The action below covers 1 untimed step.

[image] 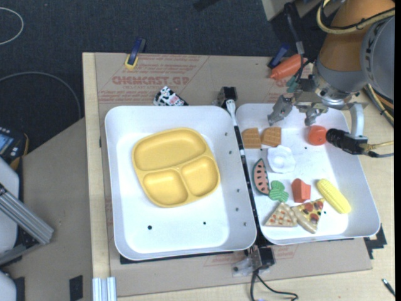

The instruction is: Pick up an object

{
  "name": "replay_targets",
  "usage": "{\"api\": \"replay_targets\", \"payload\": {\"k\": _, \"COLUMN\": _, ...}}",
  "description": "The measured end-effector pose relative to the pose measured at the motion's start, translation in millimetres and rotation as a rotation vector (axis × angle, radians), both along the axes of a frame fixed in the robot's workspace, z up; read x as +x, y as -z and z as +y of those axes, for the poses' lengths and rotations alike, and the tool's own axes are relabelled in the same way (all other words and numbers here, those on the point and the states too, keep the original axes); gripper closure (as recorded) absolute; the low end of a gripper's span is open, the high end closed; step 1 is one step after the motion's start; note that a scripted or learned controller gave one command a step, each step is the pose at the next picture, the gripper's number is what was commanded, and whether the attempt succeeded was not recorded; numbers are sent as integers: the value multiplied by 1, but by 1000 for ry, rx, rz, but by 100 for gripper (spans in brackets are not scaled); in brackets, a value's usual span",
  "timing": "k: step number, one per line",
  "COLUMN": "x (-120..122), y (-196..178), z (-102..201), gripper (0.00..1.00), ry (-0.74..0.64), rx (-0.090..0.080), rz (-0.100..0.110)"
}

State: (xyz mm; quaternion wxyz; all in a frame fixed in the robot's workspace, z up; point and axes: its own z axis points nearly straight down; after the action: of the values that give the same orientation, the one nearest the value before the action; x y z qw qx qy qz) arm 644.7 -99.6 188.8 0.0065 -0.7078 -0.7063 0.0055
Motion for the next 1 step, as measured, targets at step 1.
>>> {"api": "replay_targets", "payload": {"k": 1, "x": 3, "y": -10, "z": 0, "gripper": 0, "ry": -2, "rx": -1, "rz": -16}}
